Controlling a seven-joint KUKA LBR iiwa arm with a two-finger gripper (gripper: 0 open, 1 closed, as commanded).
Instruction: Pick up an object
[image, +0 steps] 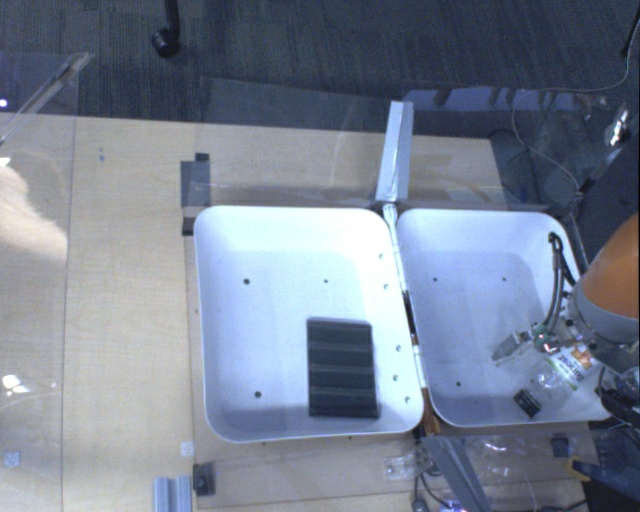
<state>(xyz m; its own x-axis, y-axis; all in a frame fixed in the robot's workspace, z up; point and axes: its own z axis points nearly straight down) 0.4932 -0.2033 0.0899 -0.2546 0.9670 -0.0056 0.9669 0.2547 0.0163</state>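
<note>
A black ribbed rectangular block (342, 367) lies flat in the left bin (230, 300), near its front edge. The arm, with its orange band (612, 285), reaches into the right bin (450, 260) at that bin's front right corner. My gripper (520, 374) sits low over the bin floor there, pointing left. A silvery part (510, 346) and a small black part (527, 403) stick out on either side of it. Something clear with a small orange and white label (562, 368) shows close behind them; I cannot tell what it is or whether it is held.
A metal divider bar (394, 150) runs back from where the two bins meet. Cables (556, 262) loop along the right bin's right wall. Wooden bench top (110, 300) surrounds the bins, with clamps and brackets (440, 468) along the front edge.
</note>
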